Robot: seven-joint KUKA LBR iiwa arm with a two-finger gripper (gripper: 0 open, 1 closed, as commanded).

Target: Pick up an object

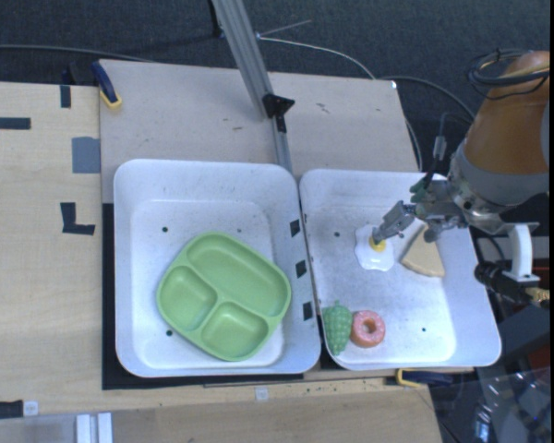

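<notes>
Nearest to us, along the front wall of the right bin (471, 344) at about six o'clock in that bin, we see a small green knobbly toy (336, 329) lying just beside and touching a pink ring-shaped doughnut toy (367, 329) on its right. Higher up, near the bin's middle, a white fried-egg toy (375, 252) with a yellow yolk lies flat, and at three o'clock from it, close by, rests a tan wedge-shaped piece (424, 258).

The gripper (384, 235) comes in from three o'clock on the grey arm (503, 155) with its orange band, and its dark fingers slant down toward the egg, with their tips right at the yolk. We cannot tell whether the fingers are spread or closed, nor whether they touch the egg.

In the left bin (129, 247), a light green divided plate (223, 295) with three compartments sits tilted toward five o'clock of the bin's floor. Between the two bins at twelve o'clock, a grey metal post (249, 49) slants up and away. On the bench at ten o'clock lies a blue and yellow clamp (105, 85).
</notes>
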